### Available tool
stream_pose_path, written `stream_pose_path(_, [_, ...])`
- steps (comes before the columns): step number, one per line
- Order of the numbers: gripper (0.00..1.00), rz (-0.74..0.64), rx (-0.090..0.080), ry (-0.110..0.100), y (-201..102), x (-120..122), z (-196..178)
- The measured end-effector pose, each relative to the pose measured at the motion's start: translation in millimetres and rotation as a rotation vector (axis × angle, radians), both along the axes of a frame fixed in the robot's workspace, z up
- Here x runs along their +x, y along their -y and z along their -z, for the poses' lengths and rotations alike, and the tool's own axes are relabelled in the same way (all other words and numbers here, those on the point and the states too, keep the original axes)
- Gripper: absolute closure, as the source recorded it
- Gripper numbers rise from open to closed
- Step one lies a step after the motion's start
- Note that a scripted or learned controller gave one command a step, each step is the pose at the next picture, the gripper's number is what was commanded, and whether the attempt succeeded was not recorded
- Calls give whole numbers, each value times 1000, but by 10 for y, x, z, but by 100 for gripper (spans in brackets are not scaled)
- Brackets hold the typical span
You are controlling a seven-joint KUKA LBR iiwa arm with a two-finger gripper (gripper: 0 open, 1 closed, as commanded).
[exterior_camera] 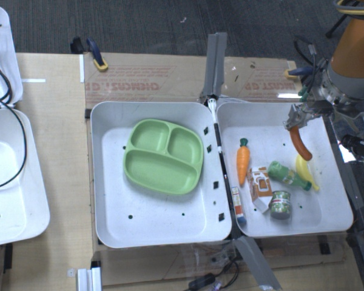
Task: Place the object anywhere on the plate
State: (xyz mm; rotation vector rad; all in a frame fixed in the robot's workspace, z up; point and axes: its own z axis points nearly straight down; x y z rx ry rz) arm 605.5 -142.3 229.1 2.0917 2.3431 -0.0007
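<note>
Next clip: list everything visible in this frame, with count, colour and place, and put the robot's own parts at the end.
Shallow white plastic bins: 2, white, side by side on the bench; left, right.
Green three-compartment plastic plate: 1, light green, in the left bin.
Orange toy carrot: 1, orange with green top, right bin.
Green plastic bottle: 1, green, lying in the right bin.
Yellow toy banana: 1, yellow, right bin beside the bottle.
Small green-labelled can: 1, right bin.
Orange-and-white flat packet: 1, right bin.
Reddish-brown toy sausage: 1, hanging at the end effector.
End effector: 1, grey, above the right bin.
</note>
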Motion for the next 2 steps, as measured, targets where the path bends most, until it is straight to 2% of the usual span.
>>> stream_pose_path(1, [100,61,0,-3,-1050,47,61])
stream_pose_path(2, [100,62,-1,-3,-1856,529,390])
